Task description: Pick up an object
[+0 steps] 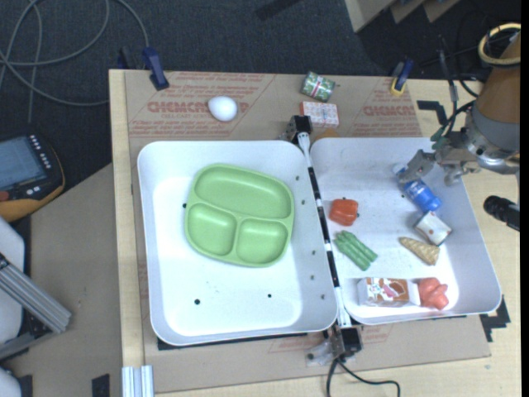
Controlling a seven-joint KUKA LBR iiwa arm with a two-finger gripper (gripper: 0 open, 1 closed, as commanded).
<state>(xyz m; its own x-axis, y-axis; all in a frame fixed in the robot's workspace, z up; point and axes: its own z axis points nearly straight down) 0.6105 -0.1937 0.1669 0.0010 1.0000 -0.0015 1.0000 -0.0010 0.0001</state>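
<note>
Right bin [471,300], near edge: a flat printed packet [385,291] lies just beside a red soft item [433,293], the two side by side along the bin's near wall.

Further in, a tan wedge-shaped piece [419,249] lies near the right wall, with a small white and grey block [433,227] just beyond it, the two close or touching; contact cannot be confirmed. Towards the left wall of this bin lies a green ridged vegetable piece [355,249], and beyond it a red pepper-like toy [344,212].

A blue bottle [421,193] lies tilted in the far right part of the bin. The gripper [431,160] is directly beyond it, over the bin's far right corner, and the arm [496,114] enters from the right. The pincer's state cannot be told from this view, and nothing is seen held by it.

Left bin [165,304]: a green three-compartment plate [240,213] sits in the middle, flat.

Bench beyond the bins: a small patterned square packet [320,113] lies near the bins' far junction, a green can [319,85] lies on its side just beyond it, and a white egg-shaped item [221,107] rests well apart to the left. Blue clamps [154,67] grip the far edge of the board.
</note>
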